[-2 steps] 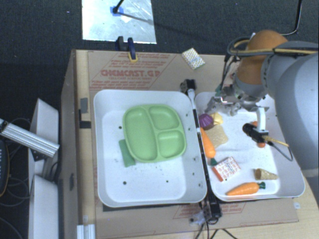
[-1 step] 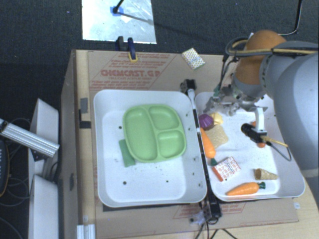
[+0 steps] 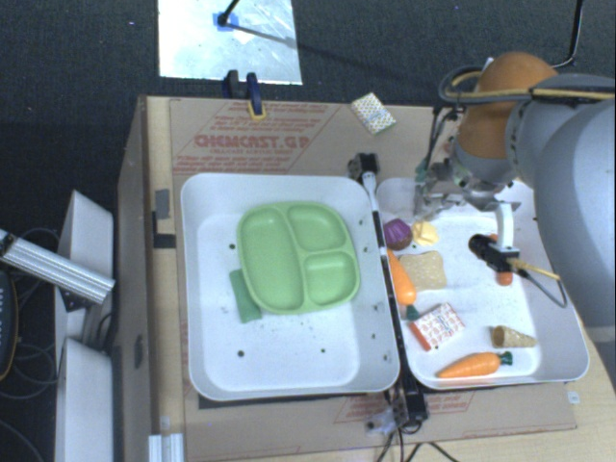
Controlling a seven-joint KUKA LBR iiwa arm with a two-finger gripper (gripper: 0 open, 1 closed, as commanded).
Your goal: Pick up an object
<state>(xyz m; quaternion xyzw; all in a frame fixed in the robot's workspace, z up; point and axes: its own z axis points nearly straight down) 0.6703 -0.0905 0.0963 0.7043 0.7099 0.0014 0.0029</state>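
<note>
My gripper (image 3: 430, 200) hangs low over the far left part of the right bin (image 3: 558, 325), on the grey arm with its orange band. Just below it lie a purple round toy (image 3: 397, 231) and a small yellow piece (image 3: 424, 233). A tan bread slice (image 3: 424, 269) lies in front of these. An orange carrot (image 3: 401, 279) rests along the bin's left wall. Nearer the front are a red and white box (image 3: 439, 325), a cone (image 3: 512, 336) and a second carrot (image 3: 472, 364). I see nothing held in the gripper.
The left bin (image 3: 217, 354) holds a green divided plate (image 3: 296, 256) with a flat green piece (image 3: 244, 296) sticking out beneath its left side. A small patterned block (image 3: 372, 113) lies on the cardboard behind the bins. The arm's bulk covers the right bin's far right corner.
</note>
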